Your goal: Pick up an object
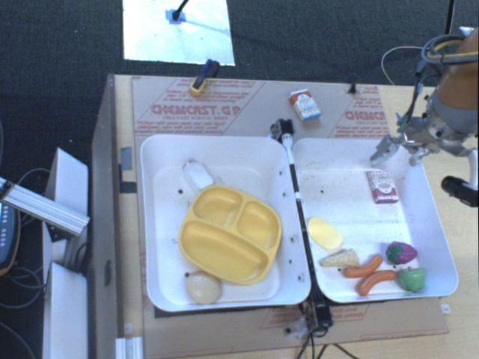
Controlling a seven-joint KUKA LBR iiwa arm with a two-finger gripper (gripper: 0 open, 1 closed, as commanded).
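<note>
- So the arm (456, 81) comes in from the right, with the jaws (400, 149) hanging over the far right corner of the right bin (434, 223).
- Honestly can't tell how far apart the jaws are, it's just a blurry grey bit from here, and I can't make out anything between them.
- Closest thing to grab is a small red-and-white packet (382, 186) lying flat in the right bin, just on the near side of the jaws and not touching them.
- Along the near edge of that bin: a pale yellow oval piece (325, 232), a tan wedge (340, 259), two orange sausage-looking things (370, 274), a purple toy (401, 253) and a green one (411, 278) tucked in the right corner.
- The left bin (161, 223) has a yellow divided tray (230, 233) sitting in the middle, a white lump (198, 174) at its far left and a beige round thing (203, 287) at its near left.
- Out on the surface (247, 107) beyond the bins there's a little red-and-white box (304, 105) and a yellow-and-black tool (203, 77) farther left.
</note>
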